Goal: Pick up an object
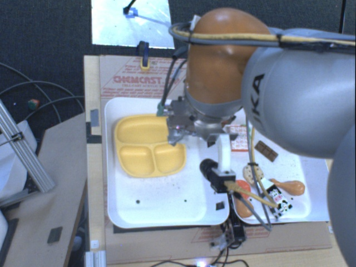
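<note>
A yellow three-compartment tray [149,145] lies in the upper left part of the left white bin [167,207]. My gripper [177,133] hangs low over the tray's right edge, under the grey wrist and orange band. Nothing can be seen held in it. The right bin [300,163] holds a brown bar [266,151], a red-and-white card [239,138], an orange spoon-like piece [291,187], a beige round piece [251,174] and a black-and-white spotted item [281,201]. The arm hides much of that bin.
A small black square [219,206] lies near the left bin's lower right corner. A cardboard sheet [130,82] lies under the bins, and a blue-and-yellow clamp [144,55] stands at its far edge. Bare white floor fills the left bin's front half.
</note>
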### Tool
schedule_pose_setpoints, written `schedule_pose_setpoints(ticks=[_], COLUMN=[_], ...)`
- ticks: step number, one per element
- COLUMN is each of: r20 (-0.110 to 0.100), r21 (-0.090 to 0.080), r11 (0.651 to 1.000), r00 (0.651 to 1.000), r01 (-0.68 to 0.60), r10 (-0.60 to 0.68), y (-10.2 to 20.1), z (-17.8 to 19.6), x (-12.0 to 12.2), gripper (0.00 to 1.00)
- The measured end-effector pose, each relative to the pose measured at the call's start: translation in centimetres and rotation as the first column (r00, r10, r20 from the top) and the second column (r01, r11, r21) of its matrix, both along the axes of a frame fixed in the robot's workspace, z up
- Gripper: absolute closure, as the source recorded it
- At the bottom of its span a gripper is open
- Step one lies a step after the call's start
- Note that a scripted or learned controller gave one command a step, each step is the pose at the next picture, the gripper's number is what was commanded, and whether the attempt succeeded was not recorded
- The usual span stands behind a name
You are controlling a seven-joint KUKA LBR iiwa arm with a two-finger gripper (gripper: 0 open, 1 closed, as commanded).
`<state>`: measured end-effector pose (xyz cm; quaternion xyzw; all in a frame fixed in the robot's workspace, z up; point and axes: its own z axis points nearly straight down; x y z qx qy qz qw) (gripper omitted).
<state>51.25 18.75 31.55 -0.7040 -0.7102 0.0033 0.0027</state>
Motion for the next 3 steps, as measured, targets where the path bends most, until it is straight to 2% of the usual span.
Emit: schedule_pose_setpoints(ticks=[1, 2, 3], r20=[-0.004, 0.023, 0.012], r21=[-0.003, 0.000, 0.002], r11=[1.000, 1.000, 1.000], r00=[1.000, 1.000, 1.000], r01=[0.009, 0.008, 0.003], r10=[-0.009, -0.008, -0.003], y=[-0.6, -3.8, -3.5], z=[-18.9, -20.1, -19.1], x=[-1.3, 14.3, 13.8], gripper=[1.00, 1.00, 1.00])
